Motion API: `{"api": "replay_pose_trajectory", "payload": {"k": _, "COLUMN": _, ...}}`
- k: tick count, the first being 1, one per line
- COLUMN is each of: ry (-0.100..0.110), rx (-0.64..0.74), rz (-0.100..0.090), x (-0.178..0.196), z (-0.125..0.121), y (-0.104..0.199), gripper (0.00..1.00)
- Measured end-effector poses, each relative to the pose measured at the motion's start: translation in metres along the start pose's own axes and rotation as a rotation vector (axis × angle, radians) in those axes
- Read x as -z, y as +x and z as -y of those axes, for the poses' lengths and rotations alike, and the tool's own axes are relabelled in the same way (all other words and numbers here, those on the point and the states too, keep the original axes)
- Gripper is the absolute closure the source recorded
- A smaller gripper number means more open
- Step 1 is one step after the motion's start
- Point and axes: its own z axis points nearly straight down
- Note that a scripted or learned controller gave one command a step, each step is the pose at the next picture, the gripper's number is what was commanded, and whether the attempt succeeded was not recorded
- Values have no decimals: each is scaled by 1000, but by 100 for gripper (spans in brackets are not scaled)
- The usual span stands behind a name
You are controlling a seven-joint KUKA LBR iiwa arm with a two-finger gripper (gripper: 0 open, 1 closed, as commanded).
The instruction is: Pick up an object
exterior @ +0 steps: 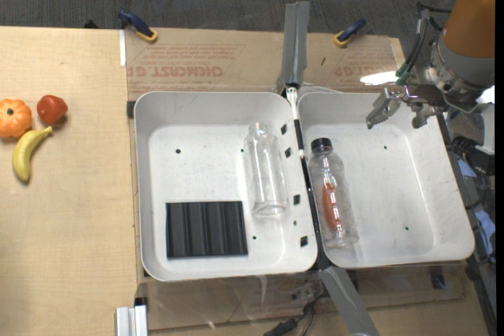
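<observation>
A clear bottle with a black cap and an orange-red label (330,199) lies along the left side of the right bin (409,201). In the left bin (181,130), a clear empty bottle (265,169) lies beside a black ridged block (206,229). My gripper (398,114) hangs over the back of the right bin, up and to the right of the capped bottle. It is open, its two fingers are spread apart and nothing is between them.
A banana (26,153), a red fruit (52,109) and an orange fruit (12,119) lie on the wooden bench at the far left. A grey divider bar (294,43) runs between the bins at the back. Clamps hold the cardboard behind them.
</observation>
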Motion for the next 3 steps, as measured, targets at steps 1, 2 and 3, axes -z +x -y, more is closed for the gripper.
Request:
{"api": "replay_pose_trajectory", "payload": {"k": 1, "ry": -1, "rx": 71, "rz": 0, "x": -39, "z": 10, "y": 4, "gripper": 0}}
{"api": "replay_pose_trajectory", "payload": {"k": 2, "ry": -1, "rx": -14, "rz": 0, "x": -137, "z": 41, "y": -3, "gripper": 0}}
{"api": "replay_pose_trajectory", "payload": {"k": 3, "ry": -3, "rx": -132, "rz": 0, "x": -85, "z": 71, "y": -50, "gripper": 0}}
